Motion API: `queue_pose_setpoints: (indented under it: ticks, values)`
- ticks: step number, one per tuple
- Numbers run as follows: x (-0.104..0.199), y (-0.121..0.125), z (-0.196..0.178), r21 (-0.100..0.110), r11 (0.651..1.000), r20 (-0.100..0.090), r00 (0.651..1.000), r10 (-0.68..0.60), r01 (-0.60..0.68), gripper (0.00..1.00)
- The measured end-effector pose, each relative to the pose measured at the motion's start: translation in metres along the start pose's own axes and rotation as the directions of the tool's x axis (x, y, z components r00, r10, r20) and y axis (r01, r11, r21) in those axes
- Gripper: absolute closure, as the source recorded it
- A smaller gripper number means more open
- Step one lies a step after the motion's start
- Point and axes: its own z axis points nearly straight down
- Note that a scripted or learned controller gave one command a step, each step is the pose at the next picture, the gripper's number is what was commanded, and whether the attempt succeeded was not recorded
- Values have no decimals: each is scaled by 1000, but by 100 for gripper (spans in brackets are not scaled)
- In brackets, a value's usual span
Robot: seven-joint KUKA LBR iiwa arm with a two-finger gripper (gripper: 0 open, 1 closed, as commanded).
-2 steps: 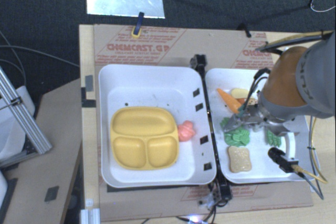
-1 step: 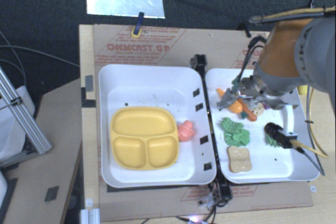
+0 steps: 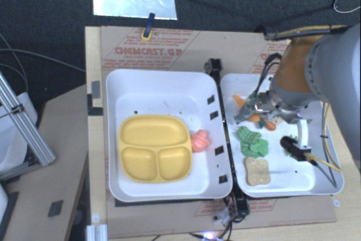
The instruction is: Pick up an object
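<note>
Beside one yellow tray (image 3: 155, 148), one pink toy (image 3: 199, 140)

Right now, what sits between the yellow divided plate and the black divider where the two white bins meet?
A small pink toy, touching the yellow divided plate's right edge; bare white bin floor beyond it, per the camera view.

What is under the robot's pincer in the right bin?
Under the pincer lies an orange piece, a carrot perhaps; the metal covers its middle, so its full shape stays hidden. A green toy and a toast slice lie nearer the camera.
</note>
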Motion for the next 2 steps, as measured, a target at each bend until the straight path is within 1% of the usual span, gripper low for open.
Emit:
queue_pose_setpoints:
  ticks: [1, 2]
  values:
    - [2, -51, 9, 6, 1000, -1, 1000, 0, 0, 0]
    - [44, -72, -91, 10, 1000, -1, 1000, -2, 2, 0]
